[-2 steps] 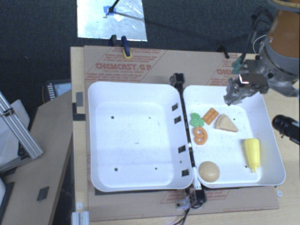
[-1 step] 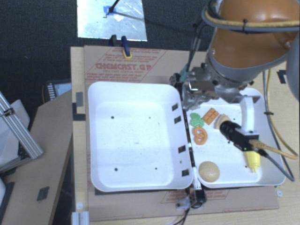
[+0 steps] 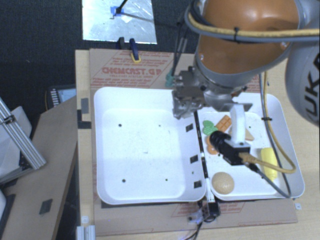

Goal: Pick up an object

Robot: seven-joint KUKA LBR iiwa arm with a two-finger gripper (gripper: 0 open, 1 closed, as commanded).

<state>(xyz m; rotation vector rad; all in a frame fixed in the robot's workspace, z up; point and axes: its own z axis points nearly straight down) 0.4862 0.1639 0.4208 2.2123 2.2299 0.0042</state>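
Seen from above at a slant, my arm [image 3: 250, 29] reaches in from 2 o'clock, and its bulky wrist covers the far end of the right bin [image 3: 250, 184]. The gripper [image 3: 185, 109] hangs near the middle of the view, above the seam [image 3: 202, 156] where the right bin meets the left bin [image 3: 145, 154]. I cannot tell whether it is open or closed, and I see nothing held in it.

Everything worth picking lies in the right bin. A green piece [image 3: 208, 128] sits at that bin's 10 o'clock and an orange piece [image 3: 224, 123] beside it at 11. A tan ball [image 3: 223, 182] rests at 7 and a yellow piece [image 3: 269, 161] at 4. The green piece is nearest the gripper, so I judge it the likely target, though its spot against the bin wall may crowd the approach.
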